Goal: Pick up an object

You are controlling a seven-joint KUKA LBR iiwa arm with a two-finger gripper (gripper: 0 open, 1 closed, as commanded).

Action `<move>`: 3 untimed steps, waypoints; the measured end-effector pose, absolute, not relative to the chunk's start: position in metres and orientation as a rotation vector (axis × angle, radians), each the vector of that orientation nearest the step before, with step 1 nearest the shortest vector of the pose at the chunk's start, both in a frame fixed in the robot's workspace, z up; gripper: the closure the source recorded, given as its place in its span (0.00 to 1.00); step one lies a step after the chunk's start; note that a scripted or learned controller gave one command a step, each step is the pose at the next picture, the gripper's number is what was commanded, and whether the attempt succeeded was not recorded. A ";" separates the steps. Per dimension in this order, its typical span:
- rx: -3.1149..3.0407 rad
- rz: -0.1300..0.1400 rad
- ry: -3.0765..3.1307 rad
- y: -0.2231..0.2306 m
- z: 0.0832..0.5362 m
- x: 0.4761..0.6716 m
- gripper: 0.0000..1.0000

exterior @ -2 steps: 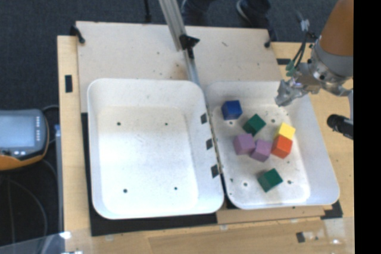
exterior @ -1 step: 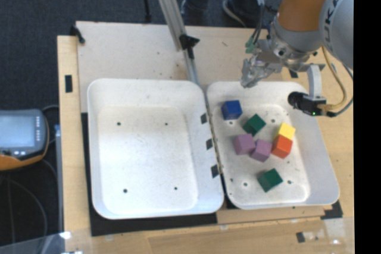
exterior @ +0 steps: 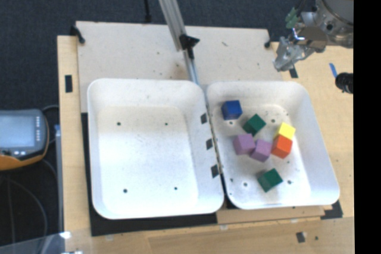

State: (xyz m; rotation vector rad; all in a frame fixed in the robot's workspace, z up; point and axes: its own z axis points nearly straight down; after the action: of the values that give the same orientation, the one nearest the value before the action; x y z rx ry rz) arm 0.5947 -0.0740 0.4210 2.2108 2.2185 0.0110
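The grey two-finger gripper (exterior: 287, 57) hangs above the bare bench top, beyond the far rim of the right-hand shallow white plastic bin (exterior: 318, 146), near that bin's far right corner; nothing is seen between its fingers; whether they stand apart or together cannot be told at this resolution.

Contents of the right-hand bin, all loose on its floor: a small blue cube (exterior: 232, 109) nearest the far left corner; a dark green cube (exterior: 254, 124) just beside it toward the middle; a yellow cube (exterior: 287, 130) touching an orange cube (exterior: 281, 146) on its near side (the pair reads almost as one two-coloured block); two purple cubes, one (exterior: 243, 143) pressed against the other (exterior: 261, 150), the second also against the orange cube; a second dark green cube (exterior: 270, 178) apart from the cluster, toward the near rim.

The left-hand shallow white plastic bin (exterior: 95, 146) sits side by side with the right one, their inner rims touching.

A slanted aluminium rail (exterior: 166, 0) runs from the top of the view down to the junction of the two bins; a grey handheld screen unit (exterior: 22, 134) lies off the bench at the left edge.
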 end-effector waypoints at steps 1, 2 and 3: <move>2.224 -0.008 2.224 -0.064 0.314 0.578 1.00; 2.209 0.012 2.222 -0.028 0.415 0.602 1.00; 2.211 0.011 2.225 -0.002 0.464 0.549 1.00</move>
State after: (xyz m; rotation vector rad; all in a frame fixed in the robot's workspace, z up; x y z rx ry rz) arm 0.5490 -0.0022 0.4637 2.2107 2.2248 0.0106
